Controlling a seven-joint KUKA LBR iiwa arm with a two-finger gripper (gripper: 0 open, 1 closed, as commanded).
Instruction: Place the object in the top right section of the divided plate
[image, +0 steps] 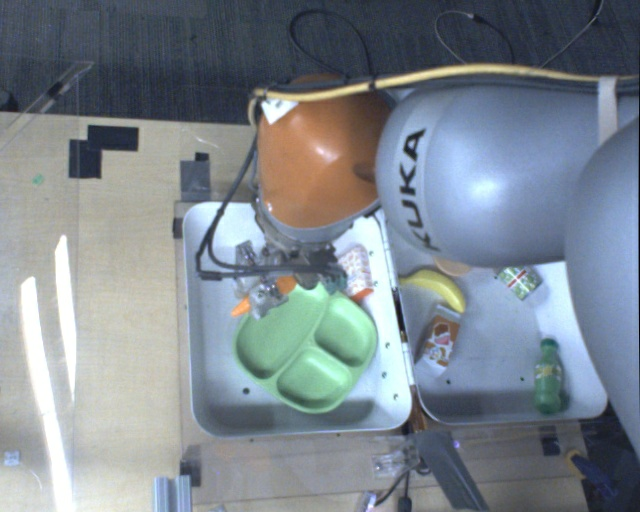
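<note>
Sitting low in the left bin (200, 400), nearest the cam, is the green divided plate (310, 350), 3 sections, all bare. Right bin (480, 400) alongside: green bottle (547, 375) at the near right, small carton (437, 340) near the shared wall, banana (440, 290) just beyond it, striped can (518, 282) farther right. Beyond the plate, a white/red packet (357, 272) lies by its far right rim. Orange object (241, 305) is at the plate's far-left rim, right under the claw (270, 287), not in any section. Can't tell if the claw is apart, together or clamped on it. Arm w/ orange band (315, 150) hangs over the far end of the bin; tan desk (100, 350) to the left.
</note>
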